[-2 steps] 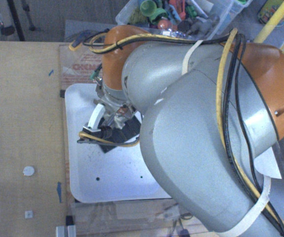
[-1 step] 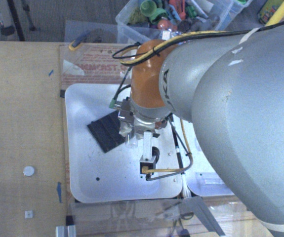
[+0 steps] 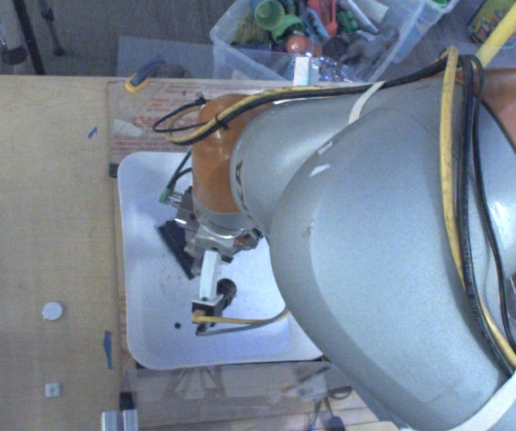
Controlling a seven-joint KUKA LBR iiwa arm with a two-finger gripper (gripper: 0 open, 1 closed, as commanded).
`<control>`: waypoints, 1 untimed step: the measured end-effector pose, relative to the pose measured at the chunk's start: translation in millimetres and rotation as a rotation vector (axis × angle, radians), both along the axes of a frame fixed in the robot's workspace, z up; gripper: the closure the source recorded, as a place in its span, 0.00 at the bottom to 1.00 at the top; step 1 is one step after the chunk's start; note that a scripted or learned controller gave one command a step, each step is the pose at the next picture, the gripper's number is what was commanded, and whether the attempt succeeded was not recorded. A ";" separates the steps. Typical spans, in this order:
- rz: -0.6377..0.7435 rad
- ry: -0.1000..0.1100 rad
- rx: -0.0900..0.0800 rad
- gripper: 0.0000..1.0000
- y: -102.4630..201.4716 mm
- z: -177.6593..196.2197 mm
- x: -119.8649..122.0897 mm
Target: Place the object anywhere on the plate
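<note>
Camera view from above the bench, then: where was your pincer? the operator asked.

Low over the white bin [image 3: 150, 196], I said. My pincer [image 3: 205, 239] hung above the middle of its floor, pointing down. My orange band [image 3: 213, 169] and grey arm [image 3: 374, 241] rose from it to the right and covered that whole side of the bench [image 3: 33, 196].

Open or closed?

I could not tell. My own wrist stood in the way.

And the object?

The one thing near me was a black wedge [image 3: 175, 241], flat and angular, just to the left of my pincer and touching its outline. Whether I gripped it, or it merely lay on the bin floor beside me, I could not tell either. A small dark speck [image 3: 178, 324] sat on the floor nearer the front rim, well apart from the wedge.

Anything outside the bin?

A little white disc [image 3: 52, 311] lay on the bare wood to the left, well apart from the bin. Beyond the bench's far edge stood a clear tub [image 3: 329, 25] heaped with coloured toys.
</note>
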State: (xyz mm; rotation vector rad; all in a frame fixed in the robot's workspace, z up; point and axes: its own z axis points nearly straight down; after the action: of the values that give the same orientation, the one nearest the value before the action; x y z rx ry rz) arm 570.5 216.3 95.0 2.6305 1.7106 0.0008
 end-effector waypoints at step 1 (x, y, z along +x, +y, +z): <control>0.362 -0.016 -0.004 1.00 0.4 0.6 -9.4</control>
State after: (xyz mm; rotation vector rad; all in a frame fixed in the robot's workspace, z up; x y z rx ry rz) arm 561.1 216.7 95.6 2.2711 2.1476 0.0200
